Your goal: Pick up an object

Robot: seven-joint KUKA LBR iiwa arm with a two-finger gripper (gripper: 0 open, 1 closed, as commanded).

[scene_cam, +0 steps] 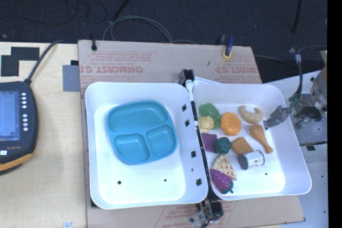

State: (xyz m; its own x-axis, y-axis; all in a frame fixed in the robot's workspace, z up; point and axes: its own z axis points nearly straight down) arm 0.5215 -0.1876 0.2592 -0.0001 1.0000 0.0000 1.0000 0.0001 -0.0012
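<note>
The right bin (288, 179) holds several toy foods: a green pepper (208, 111), an orange fruit (231, 123), a beige croissant (251, 112), a brown drumstick (260, 137), a purple piece (208, 142), a dark green piece (223, 144), an orange wedge (241, 145), a small white and black cup (251, 159), a waffle slice (225, 167) and a purple eggplant (222, 181). My gripper (274, 117) hangs over the bin's right rim, just right of the croissant and drumstick and apart from both. Nothing shows in its grasp.
The left bin (101, 179) carries a blue divided plate (141, 131). A teach pendant (13, 120) lies on the bench at far left. Both bins sit on cardboard (160, 64), with cables on the dark floor behind.
</note>
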